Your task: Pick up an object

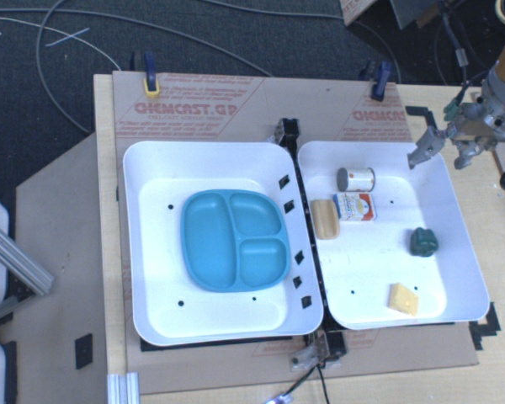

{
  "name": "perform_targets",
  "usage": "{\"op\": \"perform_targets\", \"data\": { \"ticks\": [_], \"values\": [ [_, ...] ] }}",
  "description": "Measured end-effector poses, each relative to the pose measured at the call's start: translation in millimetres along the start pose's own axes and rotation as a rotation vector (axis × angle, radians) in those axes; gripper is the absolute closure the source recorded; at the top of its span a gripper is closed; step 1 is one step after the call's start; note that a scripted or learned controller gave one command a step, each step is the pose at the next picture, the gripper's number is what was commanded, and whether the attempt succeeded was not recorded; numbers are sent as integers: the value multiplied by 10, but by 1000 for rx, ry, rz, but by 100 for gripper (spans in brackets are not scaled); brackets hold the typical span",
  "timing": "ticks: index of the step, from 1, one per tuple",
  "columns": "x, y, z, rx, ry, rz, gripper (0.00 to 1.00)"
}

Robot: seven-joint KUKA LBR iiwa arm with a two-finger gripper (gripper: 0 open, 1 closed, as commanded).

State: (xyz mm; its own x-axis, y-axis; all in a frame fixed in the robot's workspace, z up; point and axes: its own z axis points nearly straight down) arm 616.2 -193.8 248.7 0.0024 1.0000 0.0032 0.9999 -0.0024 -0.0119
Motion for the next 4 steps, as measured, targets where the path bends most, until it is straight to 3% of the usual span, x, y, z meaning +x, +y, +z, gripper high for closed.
{"op": "perform_targets", "data": {
  "ticks": [1, 4],
  "values": [
    [4, 23, -68, -12, -3, -3, 0],
    [-119, -115, 1611, -5, -1, -3, 0]
  ]
}}
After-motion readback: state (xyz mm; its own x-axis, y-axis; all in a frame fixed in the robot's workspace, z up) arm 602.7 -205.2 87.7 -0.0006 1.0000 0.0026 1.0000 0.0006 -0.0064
